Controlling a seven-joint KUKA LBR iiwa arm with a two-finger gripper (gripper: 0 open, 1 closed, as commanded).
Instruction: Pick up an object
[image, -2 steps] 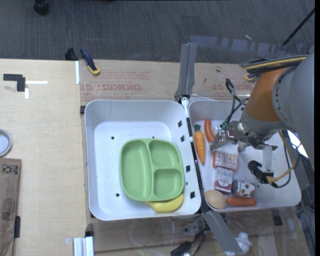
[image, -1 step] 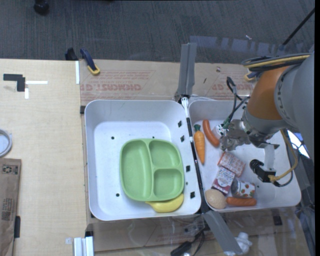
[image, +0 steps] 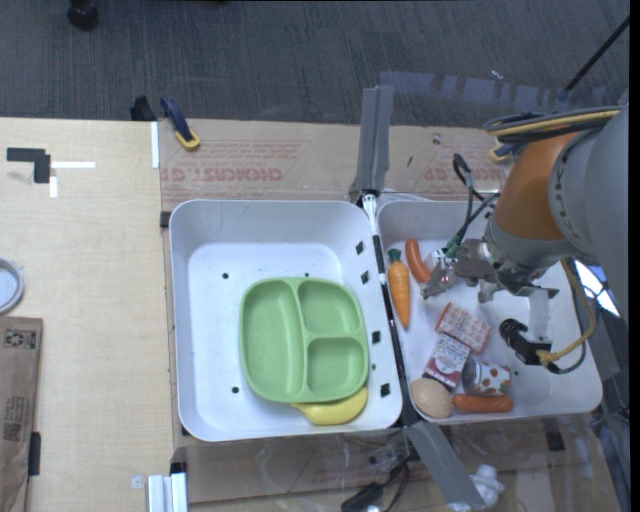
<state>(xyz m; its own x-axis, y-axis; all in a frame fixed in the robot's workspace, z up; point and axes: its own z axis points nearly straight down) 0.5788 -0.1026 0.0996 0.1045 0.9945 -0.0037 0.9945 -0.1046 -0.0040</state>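
In the right bin (image: 585, 385), at the frame's right, the pincer (image: 447, 277) hangs low beside the carrot (image: 400, 290) and a red chilli (image: 417, 260); whether it is released or clenched I cannot tell. The carrot, lying lengthwise along the bin's left wall, looks like light, stiff, smooth plastic, so it may slip. Its thick upper half, gripped across its width, seems the safest hold.

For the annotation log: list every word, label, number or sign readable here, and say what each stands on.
Red print on the cardboard sheet behind the bins: upside down and blurred, not readable.
Recycling symbol on the brown paper bag at the left edge; its small print is too small to read.
Print on the red-and-white packets in the right bin: too blurred to read.
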